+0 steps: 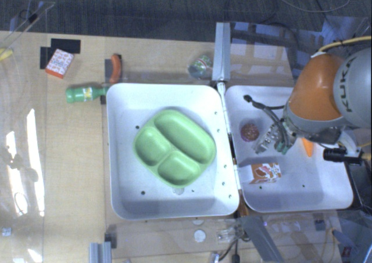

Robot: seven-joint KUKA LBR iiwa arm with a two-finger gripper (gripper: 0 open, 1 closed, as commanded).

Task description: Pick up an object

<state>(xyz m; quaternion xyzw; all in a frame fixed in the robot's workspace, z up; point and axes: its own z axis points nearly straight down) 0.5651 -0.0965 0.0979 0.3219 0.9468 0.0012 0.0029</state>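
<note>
Camera view puts my gripper (272, 139) low over the right bin (325, 198), fingers spread narrowly with nothing between them, so I judge I am at the approach, not the grasp. Just to its left lies a small round dark-red object (250, 132); just below it, a flat orange-and-white packet (265, 172). Next I must centre over one, descend and close. The red object looks mottled and squat.
</note>
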